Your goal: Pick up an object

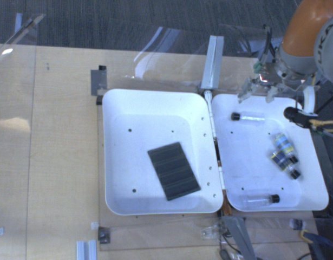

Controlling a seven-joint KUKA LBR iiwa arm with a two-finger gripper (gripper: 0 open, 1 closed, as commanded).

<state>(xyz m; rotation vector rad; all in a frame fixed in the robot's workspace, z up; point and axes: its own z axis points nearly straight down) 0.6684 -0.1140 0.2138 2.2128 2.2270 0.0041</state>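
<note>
Standing over the bench, one sees two shallow white bins set side by side, their inner rims nearly touching. The left bin (117,145) holds a dark ribbed rectangular pad (174,170), lying flat and turned at an angle, toward the near half of the bin floor.

The right bin (312,199) holds several small items. A clear tube with a black cap (247,116) lies near the far rim, cap pointing left. A second clear tube with a black cap (260,200) lies near the front rim, cap pointing right. Between them, toward the right side of the bin floor, rests a cluster of small vials (284,155), packed together; their exact number cannot be made out.

The grey arm with its orange band (307,20) enters from the upper right. Its gripper (259,91) hangs at the far rim of the right bin, just beyond the far tube and apart from it. Nothing can be seen between the fingers; whether they stand apart or closed cannot be determined from this angle. All items rest on the bin floors.
</note>
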